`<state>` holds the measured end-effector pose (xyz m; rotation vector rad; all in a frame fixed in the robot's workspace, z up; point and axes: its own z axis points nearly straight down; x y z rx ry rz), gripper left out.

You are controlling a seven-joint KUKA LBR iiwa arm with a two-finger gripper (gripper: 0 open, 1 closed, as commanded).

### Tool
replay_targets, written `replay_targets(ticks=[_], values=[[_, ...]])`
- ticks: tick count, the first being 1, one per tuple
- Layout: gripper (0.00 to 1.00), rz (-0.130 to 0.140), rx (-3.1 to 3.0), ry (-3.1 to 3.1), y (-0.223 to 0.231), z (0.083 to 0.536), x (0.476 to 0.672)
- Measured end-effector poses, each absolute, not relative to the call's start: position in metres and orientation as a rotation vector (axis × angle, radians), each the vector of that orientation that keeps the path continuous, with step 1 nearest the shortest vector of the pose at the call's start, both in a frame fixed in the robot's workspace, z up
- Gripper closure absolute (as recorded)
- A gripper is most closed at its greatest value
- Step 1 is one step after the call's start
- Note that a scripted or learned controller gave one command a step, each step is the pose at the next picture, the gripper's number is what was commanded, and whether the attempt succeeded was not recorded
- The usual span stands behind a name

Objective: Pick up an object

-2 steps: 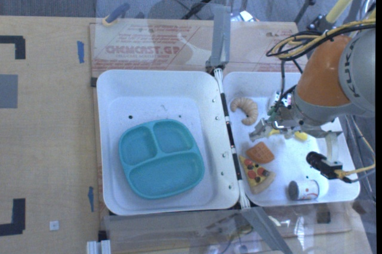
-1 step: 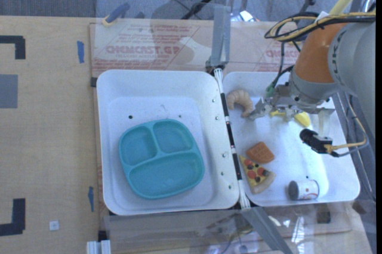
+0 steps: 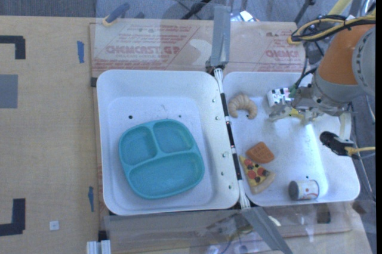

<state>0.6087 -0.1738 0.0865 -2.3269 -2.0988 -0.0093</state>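
In the camera view, two white bins sit side by side on the bench. The left bin [image 3: 113,92] holds a teal divided plate [image 3: 161,157], lying flat. In the right bin [image 3: 334,184], a croissant [image 3: 243,105] lies at upper left, an orange cracker-like piece [image 3: 260,152] touches a toy pizza slice [image 3: 258,176] near the lower middle, and a small grey-and-white can [image 3: 304,189] lies on its side at lower right. The gripper [image 3: 286,108] hangs over the bin's upper part, right of the croissant, nothing seen between its jaws; whether they are released or clenched cannot be told.
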Motion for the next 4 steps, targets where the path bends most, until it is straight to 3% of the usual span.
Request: replay_targets(ticks=[1, 2, 3, 4], values=[[0.00, 0.068, -2.245, -2.105, -0.183, 0.082, 0.652], [1.00, 0.071, -2.243, -2.110, -0.181, 0.092, 0.653], [1.00, -0.001, -2.464, -1.954, -0.147, 0.180, 0.668], [1.00, 0.002, -2.416, -2.006, -0.099, 0.186, 0.667]])
